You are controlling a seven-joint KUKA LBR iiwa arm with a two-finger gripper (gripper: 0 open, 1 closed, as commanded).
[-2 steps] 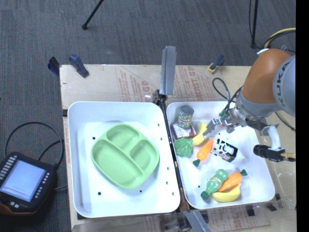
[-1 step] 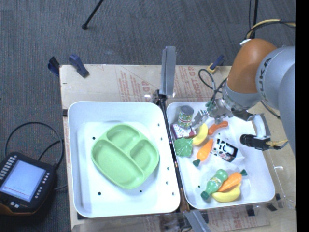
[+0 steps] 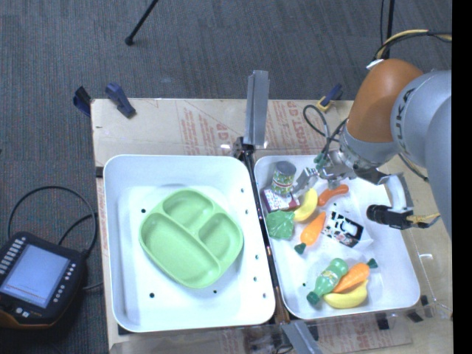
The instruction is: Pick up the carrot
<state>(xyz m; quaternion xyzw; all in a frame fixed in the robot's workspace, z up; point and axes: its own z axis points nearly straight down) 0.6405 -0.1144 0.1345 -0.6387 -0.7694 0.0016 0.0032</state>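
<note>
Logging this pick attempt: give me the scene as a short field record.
left bin: holds a green divided plate
right bin: can, two bananas, lettuce, green bottle, small card
carrots: three, at and
gripper: over the right bin's upper part, beside the can

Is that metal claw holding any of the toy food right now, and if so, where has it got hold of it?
It cannot be told. The gripper sits low in the right bin, close by the banana and a carrot, but the view does not show a hold.
</note>
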